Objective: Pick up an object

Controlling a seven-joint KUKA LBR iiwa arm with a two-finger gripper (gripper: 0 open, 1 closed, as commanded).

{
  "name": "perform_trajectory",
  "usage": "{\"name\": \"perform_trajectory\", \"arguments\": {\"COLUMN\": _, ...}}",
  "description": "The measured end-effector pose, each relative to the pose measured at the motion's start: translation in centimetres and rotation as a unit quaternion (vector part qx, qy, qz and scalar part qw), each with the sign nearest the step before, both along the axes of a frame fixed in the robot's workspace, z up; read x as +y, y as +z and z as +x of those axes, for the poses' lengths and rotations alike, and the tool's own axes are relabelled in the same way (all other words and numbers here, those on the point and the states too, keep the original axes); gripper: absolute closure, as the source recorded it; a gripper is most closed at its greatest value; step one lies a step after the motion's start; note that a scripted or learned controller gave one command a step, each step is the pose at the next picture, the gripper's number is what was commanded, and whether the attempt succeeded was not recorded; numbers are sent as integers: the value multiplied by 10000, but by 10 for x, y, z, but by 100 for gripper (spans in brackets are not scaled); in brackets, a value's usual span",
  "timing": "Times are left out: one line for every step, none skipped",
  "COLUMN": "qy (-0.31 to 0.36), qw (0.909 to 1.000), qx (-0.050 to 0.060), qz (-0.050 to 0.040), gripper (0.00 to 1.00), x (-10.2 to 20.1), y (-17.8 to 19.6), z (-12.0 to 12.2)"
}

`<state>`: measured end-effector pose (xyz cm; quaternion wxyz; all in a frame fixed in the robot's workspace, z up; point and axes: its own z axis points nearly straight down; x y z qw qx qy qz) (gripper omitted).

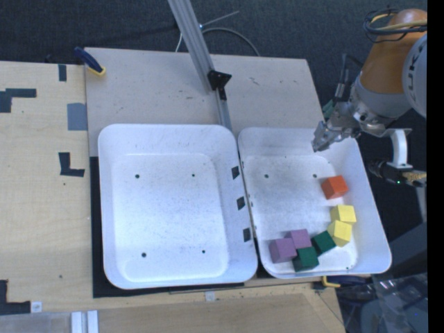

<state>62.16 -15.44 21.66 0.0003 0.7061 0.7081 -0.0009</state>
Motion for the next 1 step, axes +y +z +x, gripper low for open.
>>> {"name": "perform_trajectory", "arguments": {"qy": -2, "qw": 10000, "qx": -5, "qz": 1, "gripper": 100, "x": -22, "y": -32, "z": 50}}
